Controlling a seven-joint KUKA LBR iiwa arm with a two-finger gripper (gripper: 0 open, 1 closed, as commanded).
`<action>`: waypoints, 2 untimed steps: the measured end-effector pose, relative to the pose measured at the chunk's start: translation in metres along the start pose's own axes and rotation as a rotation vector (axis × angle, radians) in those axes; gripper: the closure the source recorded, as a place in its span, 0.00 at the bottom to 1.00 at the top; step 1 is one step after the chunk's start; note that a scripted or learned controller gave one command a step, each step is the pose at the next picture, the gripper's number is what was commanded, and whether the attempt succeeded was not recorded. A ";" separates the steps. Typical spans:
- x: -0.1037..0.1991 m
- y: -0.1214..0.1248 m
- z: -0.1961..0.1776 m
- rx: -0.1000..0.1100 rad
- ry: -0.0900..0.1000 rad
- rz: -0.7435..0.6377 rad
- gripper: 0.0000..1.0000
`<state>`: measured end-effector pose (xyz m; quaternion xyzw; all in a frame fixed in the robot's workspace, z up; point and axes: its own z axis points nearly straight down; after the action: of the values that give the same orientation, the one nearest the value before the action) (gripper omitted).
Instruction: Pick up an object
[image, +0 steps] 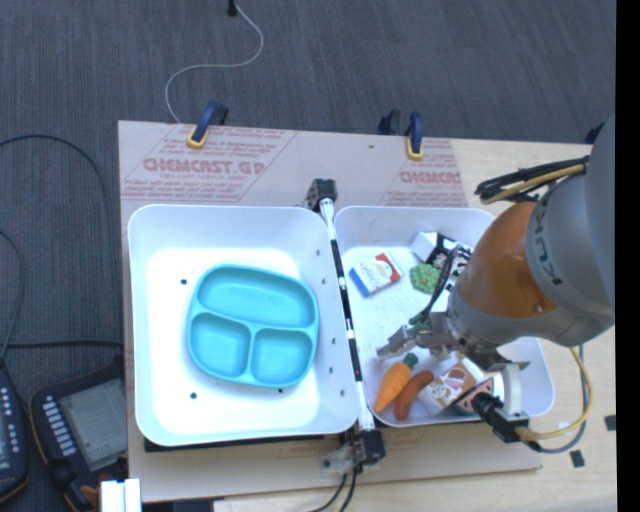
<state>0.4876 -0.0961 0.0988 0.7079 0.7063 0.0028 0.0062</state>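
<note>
Printed twice in red on the pale wooden bench board (250, 160): "CHEMCAST GP". Two shallow white bins. In the left white bin (160, 230), one light-blue plastic tray with three compartments (253, 325). In the right white bin (372, 222), one small red-and-white packet (377, 273), lettering too small to read; one orange toy carrot (392, 386) near the front wall, a reddish-orange piece (412, 393) touching it, one printed carton (452, 388) just beside. Two-finger gripper (410, 343) low above the carrot; finger spread impossible to judge.
</note>
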 end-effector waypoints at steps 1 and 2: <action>0.000 0.000 -0.010 0.000 0.000 -0.001 1.00; 0.000 0.000 -0.009 0.000 0.000 0.000 0.00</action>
<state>0.4879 -0.0960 0.1082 0.7078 0.7064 0.0027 0.0062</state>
